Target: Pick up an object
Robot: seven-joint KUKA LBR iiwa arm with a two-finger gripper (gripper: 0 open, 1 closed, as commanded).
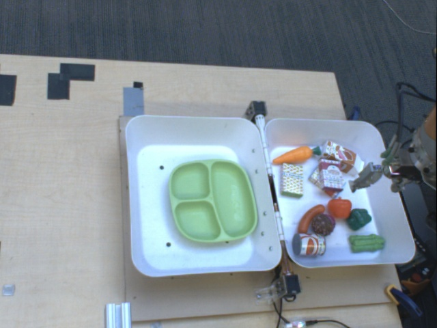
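The right bin (392, 203) holds several toy foods: an orange carrot (292, 156), two red and white packets (338, 156) (330, 178), a green and white carton (292, 180), a red tomato (339, 207), a dark green broccoli (359, 218), a green pickle (366, 242), a red sausage (309, 217), a dark purple piece (323, 225) and a small can (311, 245). My gripper (377, 165) hangs over the bin's right side, just right of the packets and above the tomato. It is open, with nothing between its fingers.
The left bin (147, 183) bears a light green divided plate (212, 200). A hinge bar (266, 176) separates the two bins. Bare wooden bench (61, 183) lies to the left. Cables (287, 292) trail at the front edge.
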